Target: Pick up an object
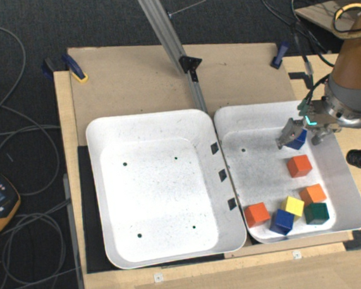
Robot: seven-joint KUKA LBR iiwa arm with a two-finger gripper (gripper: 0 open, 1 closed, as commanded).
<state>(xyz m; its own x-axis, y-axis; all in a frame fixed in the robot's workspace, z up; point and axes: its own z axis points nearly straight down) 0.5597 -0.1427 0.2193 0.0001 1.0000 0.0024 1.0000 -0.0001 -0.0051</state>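
From here I see the arm (354,73) cut off by the right edge of the picture, just beyond the right bin (254,121). Inside that bin, a blue block (298,140) sits half hidden behind the fingers (289,134), so I can't tell whether they grip it.

Six small blocks lay in the right-hand bin (340,220). A blue block (297,139) sat at the gripper (302,136), between its fingers. An orange block (299,165) stood alone mid-bin. Near the front rim clustered another orange block (257,213), a blue cube (281,221), a yellow block (294,206), an orange cube (312,193) and a dark green block (316,213).
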